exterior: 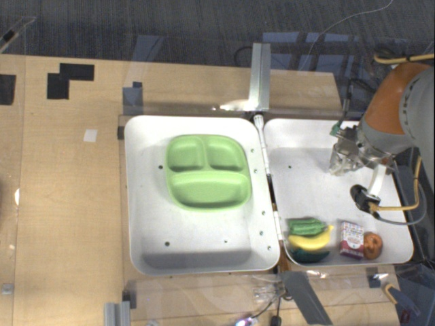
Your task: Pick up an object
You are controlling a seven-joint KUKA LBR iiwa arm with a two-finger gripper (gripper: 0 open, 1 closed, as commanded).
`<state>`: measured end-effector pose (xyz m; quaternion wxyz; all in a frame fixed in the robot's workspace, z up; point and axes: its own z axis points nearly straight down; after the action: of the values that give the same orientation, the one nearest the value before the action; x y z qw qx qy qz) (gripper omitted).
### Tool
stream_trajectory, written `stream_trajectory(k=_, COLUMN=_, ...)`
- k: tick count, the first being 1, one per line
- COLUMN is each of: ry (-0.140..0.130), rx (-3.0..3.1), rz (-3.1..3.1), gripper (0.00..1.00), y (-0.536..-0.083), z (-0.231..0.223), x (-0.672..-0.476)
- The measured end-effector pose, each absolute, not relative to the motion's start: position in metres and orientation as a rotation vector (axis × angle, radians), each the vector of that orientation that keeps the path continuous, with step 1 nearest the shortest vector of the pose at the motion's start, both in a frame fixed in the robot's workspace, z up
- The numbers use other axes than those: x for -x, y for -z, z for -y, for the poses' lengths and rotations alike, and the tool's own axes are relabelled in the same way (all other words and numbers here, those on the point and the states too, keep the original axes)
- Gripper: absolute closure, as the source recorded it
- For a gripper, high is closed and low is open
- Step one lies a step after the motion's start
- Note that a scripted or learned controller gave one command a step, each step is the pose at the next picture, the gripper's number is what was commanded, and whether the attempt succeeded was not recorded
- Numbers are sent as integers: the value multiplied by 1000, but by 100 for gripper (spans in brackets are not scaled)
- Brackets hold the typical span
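Arm (401,107) reaches in from the right, over the upper part of the right bin (299,148); gripper (342,160) hangs above bare white floor of that bin, near its back right side; nothing lies under or between the fingers; whether the claw is apart or together I cannot tell, the tips are too small and blurred.

Candidate things to pick all sit along the front edge of the right bin, well apart from the gripper: a green vegetable (307,227) lying just behind and touching a yellow banana (311,240); something dark (311,255) under the banana, not identifiable; to the right, a small printed packet (351,239) and, just beside it, a reddish round fruit (372,244); the packet and the fruit look to be touching, though I cannot be sure.

Left bin (146,182) carries a green divided plate (206,170) near its middle, three compartments, nothing in them.

Progress, as judged: nothing lifted, no thing gripped, no contact; the task stands at the approach stage at best. Left to do: choose one thing from the front row, bring the gripper forward and down over it, close on it, raise it clear of the bin floor. The banana and vegetable crowd each other, so a clean grip there may be awkward; the fruit or the packet at the right end looks more open on one side.
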<state>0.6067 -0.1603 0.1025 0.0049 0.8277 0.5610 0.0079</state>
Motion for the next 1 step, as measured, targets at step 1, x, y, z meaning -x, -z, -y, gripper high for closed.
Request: stream_trajectory(k=1, ry=-21, rx=-2742, rz=-1518, gripper=100, y=-92, z=102, x=-520)
